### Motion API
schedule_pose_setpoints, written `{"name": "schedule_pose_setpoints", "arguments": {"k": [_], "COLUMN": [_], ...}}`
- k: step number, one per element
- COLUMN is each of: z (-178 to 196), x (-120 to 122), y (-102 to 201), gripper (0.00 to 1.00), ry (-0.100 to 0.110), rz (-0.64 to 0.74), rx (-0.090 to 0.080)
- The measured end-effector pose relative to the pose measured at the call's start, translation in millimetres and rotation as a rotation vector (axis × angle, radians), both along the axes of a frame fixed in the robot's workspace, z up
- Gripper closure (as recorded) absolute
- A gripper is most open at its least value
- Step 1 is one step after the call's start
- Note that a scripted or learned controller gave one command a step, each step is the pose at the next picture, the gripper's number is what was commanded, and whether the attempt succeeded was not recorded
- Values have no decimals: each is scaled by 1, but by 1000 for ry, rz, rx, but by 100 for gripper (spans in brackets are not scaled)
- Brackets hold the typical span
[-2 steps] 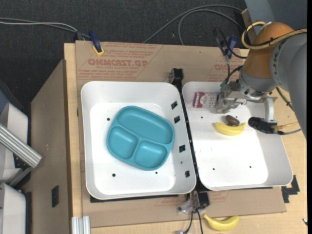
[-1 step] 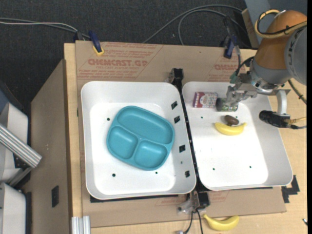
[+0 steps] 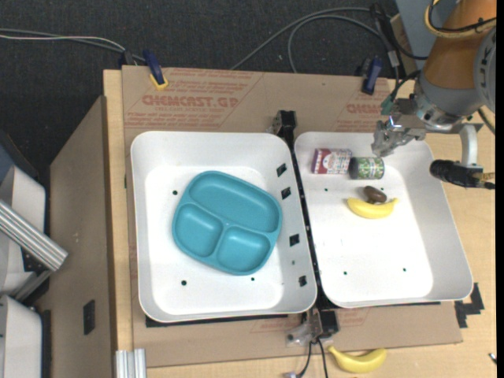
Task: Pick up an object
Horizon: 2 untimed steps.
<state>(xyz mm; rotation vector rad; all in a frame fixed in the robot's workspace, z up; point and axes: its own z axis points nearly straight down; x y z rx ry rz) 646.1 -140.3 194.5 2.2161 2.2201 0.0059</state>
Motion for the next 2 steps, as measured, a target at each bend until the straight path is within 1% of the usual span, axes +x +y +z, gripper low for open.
{"name": "schedule_pose_setpoints", "arguments": {"k": [1,2], "z": [37,26], "x": [1,-24], "y": [0,46], "gripper": [100,100], "ry": [0,10], "rz": [0,3], "rx": [0,4]}}
